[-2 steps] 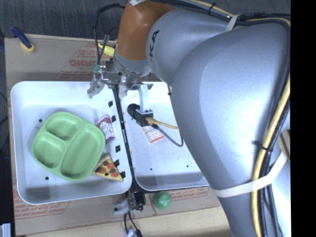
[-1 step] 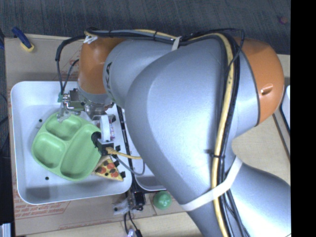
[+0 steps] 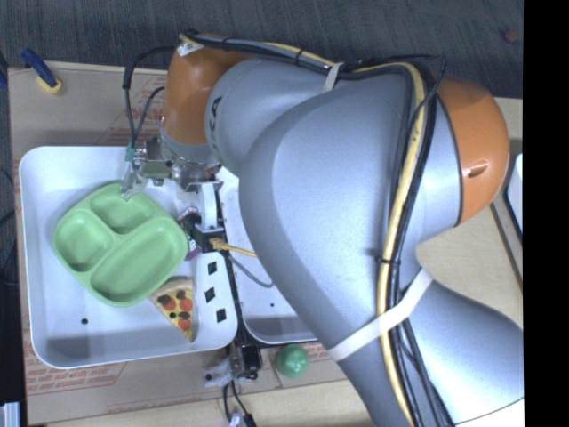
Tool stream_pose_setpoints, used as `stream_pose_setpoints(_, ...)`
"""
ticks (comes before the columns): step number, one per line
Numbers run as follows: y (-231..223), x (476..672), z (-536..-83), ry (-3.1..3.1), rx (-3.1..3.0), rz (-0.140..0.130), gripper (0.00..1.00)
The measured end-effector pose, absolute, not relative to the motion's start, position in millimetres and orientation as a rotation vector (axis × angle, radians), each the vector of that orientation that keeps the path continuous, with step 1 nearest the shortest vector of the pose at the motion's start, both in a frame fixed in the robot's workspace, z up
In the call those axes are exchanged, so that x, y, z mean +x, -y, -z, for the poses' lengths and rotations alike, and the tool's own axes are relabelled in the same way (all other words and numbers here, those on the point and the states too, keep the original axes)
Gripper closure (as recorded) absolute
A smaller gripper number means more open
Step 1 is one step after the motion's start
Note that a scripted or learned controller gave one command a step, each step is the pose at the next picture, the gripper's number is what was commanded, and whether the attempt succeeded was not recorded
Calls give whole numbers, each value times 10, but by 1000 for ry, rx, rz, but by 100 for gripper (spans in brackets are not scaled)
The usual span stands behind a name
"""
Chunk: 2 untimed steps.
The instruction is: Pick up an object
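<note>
Arm [image 3: 356, 203] comes in from the right and covers most of the scene, orange band [image 3: 191, 92] at the far side above the wrist. Gripper [image 3: 142, 172] sits over the far edge of the left bin [image 3: 44, 327], right at the far rim of the green divided plate [image 3: 120, 247]. Can't tell finger state, the tips blur into the plate rim and the wrist hardware hides the rest. Nothing visibly between the fingers.

Green divided plate lies flat in the left bin, middle-left, three compartments up. Pizza slice toy [image 3: 178, 308] sits just near-right of the plate, touching or almost touching its edge, close to the bin's right wall. Green ball [image 3: 291, 360] is outside the left bin, at the near edge by the seam between the two bins, next to some black clamp hardware [image 3: 236, 367].

Right bin [image 3: 276, 327] mostly hidden under the arm, only a near-left corner shows. Blue and yellow item [image 3: 40, 69] lies on the bench at the far left corner, well apart from the bins. Yellow cable [image 3: 396, 194] runs along the arm body
</note>
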<state>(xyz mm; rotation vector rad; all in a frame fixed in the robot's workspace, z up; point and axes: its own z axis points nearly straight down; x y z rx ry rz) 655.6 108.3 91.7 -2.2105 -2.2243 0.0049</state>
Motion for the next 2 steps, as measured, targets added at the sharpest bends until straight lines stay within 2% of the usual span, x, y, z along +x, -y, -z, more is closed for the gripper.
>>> stream_pose_setpoints(1,-1576,6558,-917,2227,-2212,-6,0)
stream_pose_setpoints(2,-1956,6570,-917,2237,-2216,-18,0)
